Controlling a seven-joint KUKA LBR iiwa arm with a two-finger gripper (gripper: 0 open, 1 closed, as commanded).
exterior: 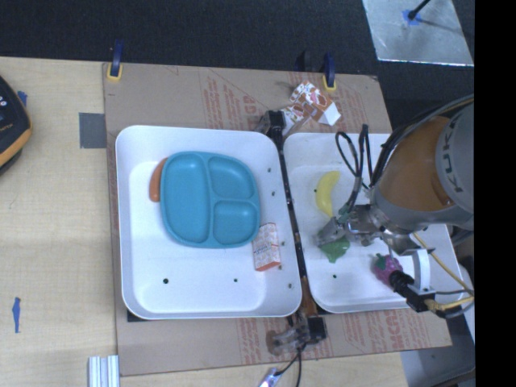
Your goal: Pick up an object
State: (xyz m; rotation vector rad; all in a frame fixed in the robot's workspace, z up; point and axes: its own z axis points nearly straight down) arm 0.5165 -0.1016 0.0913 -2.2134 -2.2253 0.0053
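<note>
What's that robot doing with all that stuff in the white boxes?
The robot arm is reaching into the right bin to try to pick something up. Its gripper is down low, right at a small green thing, with a yellow banana just behind it and a purple toy nearby. I can't tell if it has grabbed anything yet. In the left bin sit a blue divided plate and a little packet.

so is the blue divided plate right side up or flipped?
Right side up: the blue divided plate shows its three compartments facing up, lying flat in the left bin.
</note>
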